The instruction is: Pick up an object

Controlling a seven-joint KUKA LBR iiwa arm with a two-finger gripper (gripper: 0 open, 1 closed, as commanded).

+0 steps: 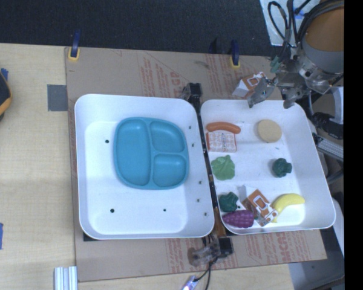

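The two-finger gripper (272,95) hangs over the far edge of the right-hand shallow white bin (311,162), its two fingers (256,96) spread wide apart with nothing between them. No object is taken yet.

The things to choose from all lie in that right bin. Nearest the gripper is a round tan cookie-shaped toy (268,130), lying flat and well clear of its neighbours. At the bin's left side a small orange-red toy sausage (222,127) lies just above a flat red-and-white packet (221,141), with a pale green leafy toy (222,167) below them. A dark green broccoli-like toy (281,167) sits alone toward the right. At the near edge a yellow toy banana (288,203), a purple grape bunch toy (238,219), another small dark green piece (228,201) and an orange-and-white carton (259,203) crowd together.

The left white bin (88,162) holds a light blue divided plastic plate (150,153).

These look like light, stiff plastic play foods, probably smooth and apt to slip. The tan round looks the easiest pick: pinch it across its width, low against the bin floor. The crowded corner invites a fumbled grasp.
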